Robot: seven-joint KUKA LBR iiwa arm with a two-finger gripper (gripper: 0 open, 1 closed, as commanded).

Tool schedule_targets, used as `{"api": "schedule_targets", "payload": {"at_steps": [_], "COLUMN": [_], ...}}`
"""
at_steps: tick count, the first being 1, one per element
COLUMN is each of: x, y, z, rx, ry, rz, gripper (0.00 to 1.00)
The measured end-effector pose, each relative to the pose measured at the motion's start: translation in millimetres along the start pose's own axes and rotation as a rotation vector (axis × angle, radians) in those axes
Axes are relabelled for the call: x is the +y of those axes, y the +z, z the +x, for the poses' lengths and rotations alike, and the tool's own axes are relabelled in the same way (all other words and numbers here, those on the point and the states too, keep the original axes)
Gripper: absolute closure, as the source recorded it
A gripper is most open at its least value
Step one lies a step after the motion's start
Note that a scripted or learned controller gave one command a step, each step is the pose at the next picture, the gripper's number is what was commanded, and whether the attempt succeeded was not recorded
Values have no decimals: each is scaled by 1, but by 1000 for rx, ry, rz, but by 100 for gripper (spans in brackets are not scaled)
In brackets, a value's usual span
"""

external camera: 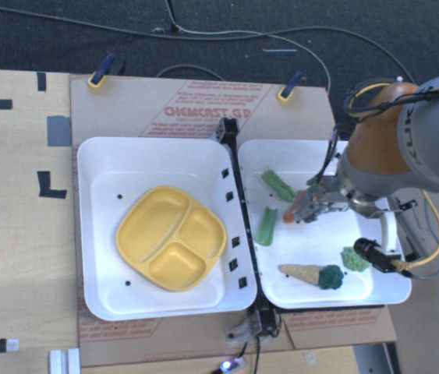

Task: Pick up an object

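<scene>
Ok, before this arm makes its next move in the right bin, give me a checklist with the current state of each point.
1. Gripper is over the right bin: ok.
2. A target lies close to the gripper: ok, a small orange-red piece sits just at its tip.
3. That piece is held: cannot tell, contact is too small to read.
4. Neighbours leave room: not ok, two green sticks lie near the tip.
5. Other pickable things are free: ok, the cone with a dark green top and the green leafy piece lie apart from the gripper.
6. Yellow divided plate sits flat in the left bin: ok.
</scene>
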State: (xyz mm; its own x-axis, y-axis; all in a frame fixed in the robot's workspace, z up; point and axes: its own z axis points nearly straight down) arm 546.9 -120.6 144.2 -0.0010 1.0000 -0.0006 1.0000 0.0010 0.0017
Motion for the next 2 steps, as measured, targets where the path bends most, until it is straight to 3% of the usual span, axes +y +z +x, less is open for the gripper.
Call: {"api": "schedule_targets", "payload": {"at_steps": [1,2], "x": [10,11], "y": [-51,-71], "z": [-4,-4], "rx": [-1,0], "ry": [0,0], "rz": [-2,2], "gripper": [100,100]}}
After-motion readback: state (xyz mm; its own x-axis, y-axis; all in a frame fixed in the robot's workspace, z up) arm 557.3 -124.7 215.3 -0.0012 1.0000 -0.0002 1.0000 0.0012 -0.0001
